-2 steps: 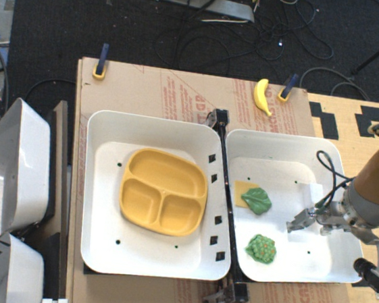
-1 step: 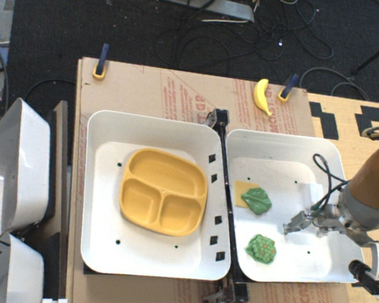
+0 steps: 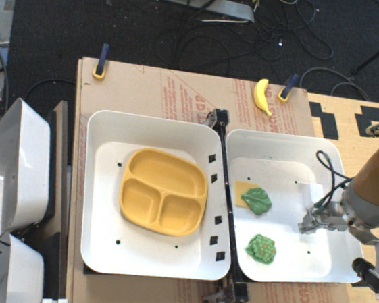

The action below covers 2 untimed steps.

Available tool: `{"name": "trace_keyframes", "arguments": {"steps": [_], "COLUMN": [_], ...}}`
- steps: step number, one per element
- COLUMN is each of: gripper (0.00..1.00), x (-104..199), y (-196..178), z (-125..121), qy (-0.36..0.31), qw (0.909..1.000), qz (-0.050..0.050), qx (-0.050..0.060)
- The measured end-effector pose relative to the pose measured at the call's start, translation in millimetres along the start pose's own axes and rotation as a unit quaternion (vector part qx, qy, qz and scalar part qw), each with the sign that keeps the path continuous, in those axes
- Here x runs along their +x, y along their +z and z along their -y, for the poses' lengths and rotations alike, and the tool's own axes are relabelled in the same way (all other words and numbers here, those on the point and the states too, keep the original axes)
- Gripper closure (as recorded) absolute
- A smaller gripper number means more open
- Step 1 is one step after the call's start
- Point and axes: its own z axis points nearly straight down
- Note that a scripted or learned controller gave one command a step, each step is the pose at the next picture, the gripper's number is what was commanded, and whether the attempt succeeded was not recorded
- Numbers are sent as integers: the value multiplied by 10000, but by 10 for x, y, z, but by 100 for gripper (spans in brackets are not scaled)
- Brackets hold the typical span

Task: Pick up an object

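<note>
A grey KUKA arm (image 3: 375, 192) with an orange band reaches in from the right over the right-hand white bin (image 3: 282, 148), its gripper (image 3: 309, 222) low over the bin floor near the bin's right side; whether the fingers are apart or together cannot be told at this slant and size, and nothing shows between them. Two green objects lie in that bin, both apart from the gripper: a leafy green piece (image 3: 258, 200) resting partly on a pale yellow square (image 3: 240, 192) towards the bin's left, and a knobbly green lump (image 3: 261, 248) nearer the front edge, left of and below the gripper. A black cable (image 3: 331, 169) loops from the wrist across the bin's far right corner.

In the left-hand white bin (image 3: 100, 191) sits a yellow divided plate (image 3: 164, 192), three compartments showing, lying flat and roughly central; the two bins stand side by side, a black strip (image 3: 225, 185) running along the seam between them. Both rest on a cardboard-coloured bench top (image 3: 169, 91); a yellow banana (image 3: 262, 97) lies on that board beyond the right bin, beside a blue-and-yellow clamp (image 3: 288, 87); a second clamp (image 3: 102, 63) grips the board's far left corner; white containers (image 3: 8, 161) stand off the bench to the left.
</note>
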Motion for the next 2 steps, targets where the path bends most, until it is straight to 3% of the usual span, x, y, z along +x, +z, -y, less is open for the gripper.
{"name": "trace_keyframes", "arguments": {"steps": [2], "gripper": [100], "x": [48], "y": [-1048], "z": [-77], "qy": [-28], "qw": [10000], "qz": [1], "qx": [-10]}}
